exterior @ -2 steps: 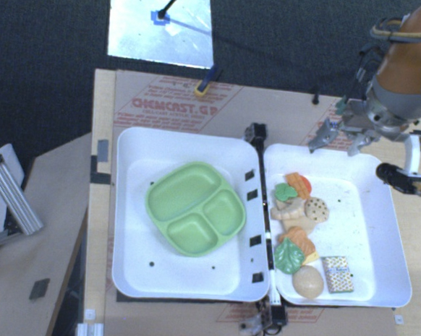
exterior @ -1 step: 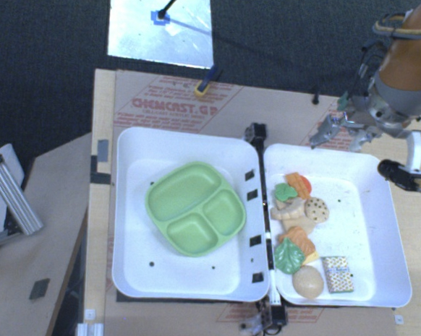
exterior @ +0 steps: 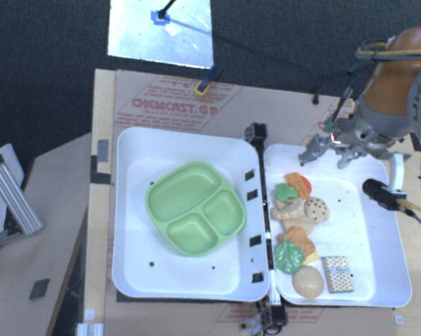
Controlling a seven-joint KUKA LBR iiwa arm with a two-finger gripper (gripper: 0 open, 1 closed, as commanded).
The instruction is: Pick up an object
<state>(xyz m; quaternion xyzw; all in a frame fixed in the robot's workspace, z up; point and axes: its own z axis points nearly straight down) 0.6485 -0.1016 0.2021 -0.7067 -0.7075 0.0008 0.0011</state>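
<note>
The gripper (exterior: 329, 153) hovers with jaws released at the right bin's (exterior: 386, 235) upper edge. Toy food clusters mid-bin; the cookie (exterior: 315, 209) deserves a centred, vertical descent.

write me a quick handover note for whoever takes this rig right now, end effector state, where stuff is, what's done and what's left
End effector: open, holding nothing, hovering over the far edge of the right white bin.

Right bin contents, all lying loose in its left half: orange-and-green toy vegetable, speckled round cookie, green leafy toy with an orange piece, beige egg-shaped toy, small patterned rectangular packet.

Left white bin: holds the light green divided plastic plate.

Done: nothing picked yet.

Left: descend onto one object in the right bin, close on it, lift.
</note>
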